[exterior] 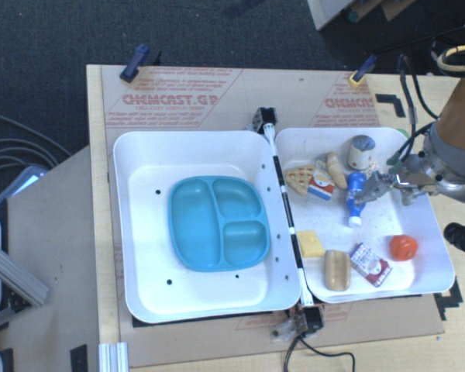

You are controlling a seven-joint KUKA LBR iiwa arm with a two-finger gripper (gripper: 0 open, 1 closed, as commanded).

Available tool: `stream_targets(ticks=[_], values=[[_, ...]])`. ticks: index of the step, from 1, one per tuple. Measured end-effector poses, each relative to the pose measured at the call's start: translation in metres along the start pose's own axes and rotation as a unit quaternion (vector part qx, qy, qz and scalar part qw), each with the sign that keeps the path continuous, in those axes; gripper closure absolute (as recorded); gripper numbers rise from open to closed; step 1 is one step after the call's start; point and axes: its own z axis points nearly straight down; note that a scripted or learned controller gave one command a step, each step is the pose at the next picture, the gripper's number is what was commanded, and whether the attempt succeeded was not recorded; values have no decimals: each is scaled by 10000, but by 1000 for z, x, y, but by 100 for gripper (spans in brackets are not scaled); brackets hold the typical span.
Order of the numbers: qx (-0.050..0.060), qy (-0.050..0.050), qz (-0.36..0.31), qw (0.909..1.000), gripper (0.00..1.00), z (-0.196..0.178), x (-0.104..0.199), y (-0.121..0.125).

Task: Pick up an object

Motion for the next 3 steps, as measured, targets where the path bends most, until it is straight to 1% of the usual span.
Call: stream_targets(ticks=[1,2,3], values=[[-8,-6,3,10000,0,149,-19,17],[-7,-2,-4,10000,0,149,9,65],[-2,-5,6,10000,100,140,8,65]])
